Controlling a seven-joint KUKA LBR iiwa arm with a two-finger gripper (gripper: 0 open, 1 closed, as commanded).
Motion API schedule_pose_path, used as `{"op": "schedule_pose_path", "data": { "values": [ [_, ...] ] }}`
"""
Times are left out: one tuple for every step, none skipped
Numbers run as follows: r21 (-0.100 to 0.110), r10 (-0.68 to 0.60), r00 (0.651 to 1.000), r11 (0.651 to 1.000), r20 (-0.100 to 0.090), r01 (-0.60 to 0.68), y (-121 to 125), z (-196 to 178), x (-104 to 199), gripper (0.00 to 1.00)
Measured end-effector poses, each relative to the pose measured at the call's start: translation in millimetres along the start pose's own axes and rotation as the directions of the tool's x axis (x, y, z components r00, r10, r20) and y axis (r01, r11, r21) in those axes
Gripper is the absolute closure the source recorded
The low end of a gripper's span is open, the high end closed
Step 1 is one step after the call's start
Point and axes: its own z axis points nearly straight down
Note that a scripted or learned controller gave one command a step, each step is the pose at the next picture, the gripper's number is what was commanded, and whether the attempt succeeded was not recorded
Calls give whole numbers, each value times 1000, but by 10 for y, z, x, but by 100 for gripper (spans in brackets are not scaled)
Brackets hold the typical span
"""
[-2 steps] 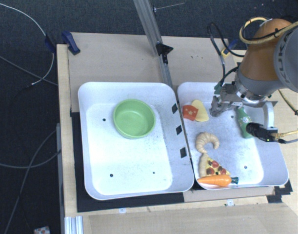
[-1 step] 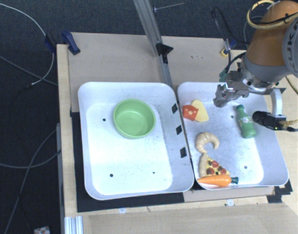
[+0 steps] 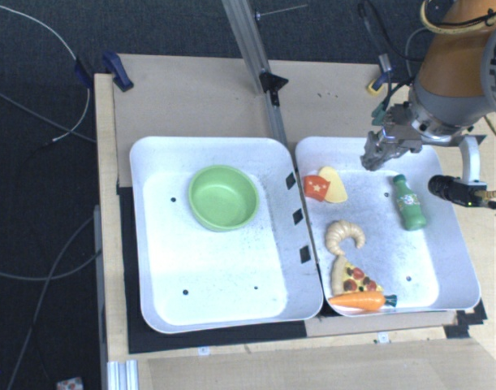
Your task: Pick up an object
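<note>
We see the bench (image 3: 191,96) first, a pale board that carries two shallow white bins side by side. The left bin (image 3: 215,291) holds a green bowl (image 3: 223,197), which sits upright toward the bin's far half, near the middle. The right bin (image 3: 442,275) holds all the small things.

The arm (image 3: 463,47) comes in from the right, its orange band high at the frame's upper right corner and its grey wrist below it. The gripper (image 3: 380,154) hangs over the far edge of the right bin, above bare white floor. Nothing sits between its fingers, and we cannot tell whether they are apart or together, since they read as one dark grey clump from this angle.

A green bottle (image 3: 408,203) lies on its side just to the right of the gripper and nearer the front, cap pointing toward the far edge. A yellow and red piece of toy food (image 3: 325,186) lies to the gripper's left, close to the wall between the bins. A croissant (image 3: 345,236) rests near the bin's middle. Just in front of it lies a pizza slice (image 3: 351,277), and a carrot (image 3: 360,301) lies along the front rim, touching the slice.
</note>
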Motion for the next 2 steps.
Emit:
{"op": "schedule_pose_path", "data": {
  "values": [
    [14, -5, 1000, 1000, -6, 5, -82, 3, 646, 100],
    [9, -4, 1000, 1000, -3, 4, -14, 21, 1145, 100]
  ]
}}
